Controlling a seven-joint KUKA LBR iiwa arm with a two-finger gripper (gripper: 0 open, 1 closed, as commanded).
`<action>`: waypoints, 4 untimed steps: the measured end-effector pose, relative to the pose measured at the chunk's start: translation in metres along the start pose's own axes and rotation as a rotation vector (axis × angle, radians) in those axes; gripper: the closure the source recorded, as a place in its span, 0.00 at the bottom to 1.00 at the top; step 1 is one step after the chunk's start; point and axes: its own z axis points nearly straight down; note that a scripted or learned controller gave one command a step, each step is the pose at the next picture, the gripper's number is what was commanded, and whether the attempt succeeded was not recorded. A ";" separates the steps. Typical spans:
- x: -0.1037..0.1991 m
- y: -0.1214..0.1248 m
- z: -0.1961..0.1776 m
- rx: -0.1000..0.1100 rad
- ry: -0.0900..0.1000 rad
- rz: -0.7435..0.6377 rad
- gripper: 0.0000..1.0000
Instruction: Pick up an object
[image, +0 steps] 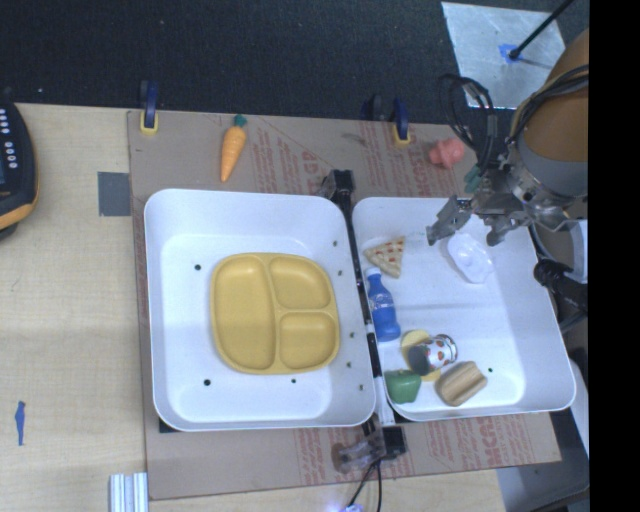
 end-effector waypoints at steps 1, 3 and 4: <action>-0.009 -0.070 0.103 0.014 0.002 0.003 0.00; -0.029 0.050 0.097 -0.020 -0.005 -0.002 0.00; 0.008 0.057 0.171 -0.004 -0.001 -0.002 0.00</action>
